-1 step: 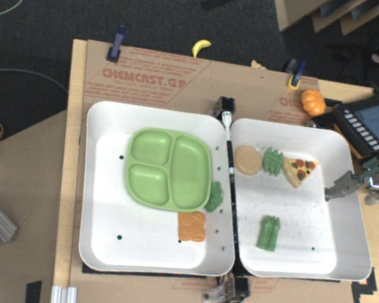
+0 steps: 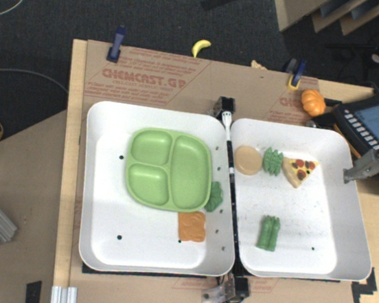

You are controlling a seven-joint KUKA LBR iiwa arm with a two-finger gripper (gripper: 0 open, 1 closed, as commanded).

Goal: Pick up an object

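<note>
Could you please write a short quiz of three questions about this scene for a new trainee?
1. True or false: the green divided plate lies in the left bin.
2. Which item lies closest to the pizza slice in the right bin?
A. the tan round cookie
B. the small green toy
C. the green bundle
3. Fill in: the orange piece in the left bin lies just below the plate's ____ right corner.

Key
1. True.
2. B; it sits between the cookie and the slice.
3. Lower. The pincer hovers at the right bin's right rim, above no item.
</note>
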